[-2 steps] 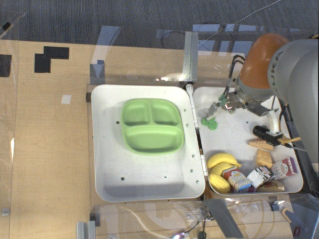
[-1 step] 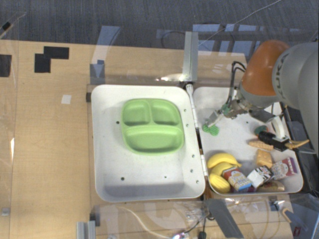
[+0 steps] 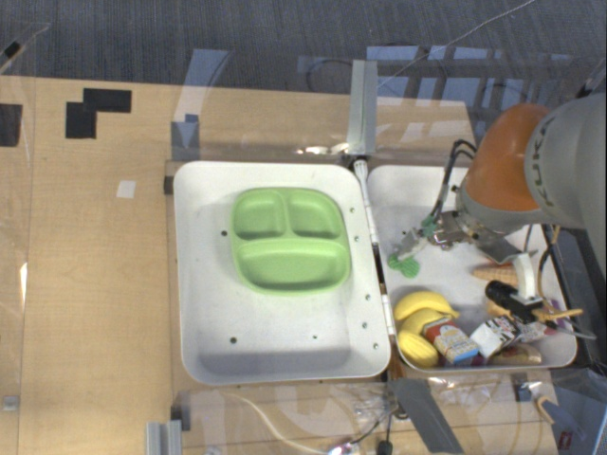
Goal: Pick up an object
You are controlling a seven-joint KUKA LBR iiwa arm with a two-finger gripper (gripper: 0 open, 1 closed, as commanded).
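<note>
Wooden bench (image 3: 85, 282), grey carpet (image 3: 237, 8) beyond.

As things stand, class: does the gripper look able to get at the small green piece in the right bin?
Probably yes. The gripper is low in the right bin, just above the small green piece, with bare white floor around it. The bananas and the clutter lie nearer the front, out of the way.

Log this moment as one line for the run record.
arm: over right white bin | end effector: low, above small green object | green divided plastic plate: left white bin | yellow bananas: right bin, untouched
</note>
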